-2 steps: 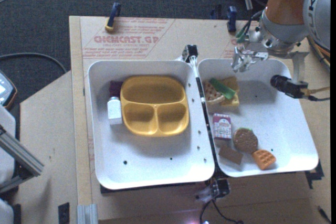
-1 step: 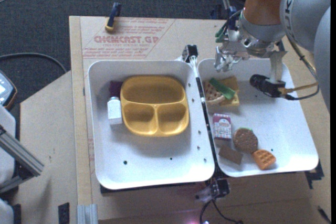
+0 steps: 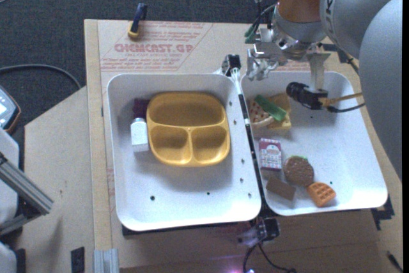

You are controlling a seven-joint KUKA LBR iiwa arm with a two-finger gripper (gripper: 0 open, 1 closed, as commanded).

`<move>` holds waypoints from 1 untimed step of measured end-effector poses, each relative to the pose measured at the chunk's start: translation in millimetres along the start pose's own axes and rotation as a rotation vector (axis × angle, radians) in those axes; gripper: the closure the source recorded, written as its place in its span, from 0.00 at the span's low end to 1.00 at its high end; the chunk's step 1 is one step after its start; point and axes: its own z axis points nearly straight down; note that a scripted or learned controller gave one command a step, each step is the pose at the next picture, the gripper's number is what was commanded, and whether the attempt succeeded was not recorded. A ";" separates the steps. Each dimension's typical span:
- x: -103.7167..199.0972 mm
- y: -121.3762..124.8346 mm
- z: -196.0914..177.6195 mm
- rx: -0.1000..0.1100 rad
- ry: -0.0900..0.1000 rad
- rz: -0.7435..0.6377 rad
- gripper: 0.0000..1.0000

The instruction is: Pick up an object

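1. Target: the pizza slice (image 3: 258, 111) with a green piece (image 3: 271, 108) across it lies in the right bin (image 3: 358, 156), just below my gripper (image 3: 260, 71).
2. Its long axis runs diagonally.
3. My arm reaches in from the right, wrist down; I cannot tell my gripper's opening.

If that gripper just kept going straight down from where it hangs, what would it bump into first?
Probably the pizza slice with the green piece across it, in the right bin; the gripper hangs just above them, though depth is hard to judge.
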 end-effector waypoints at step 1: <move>0.7 -12.2 -9.3 0.005 0.000 0.004 1.00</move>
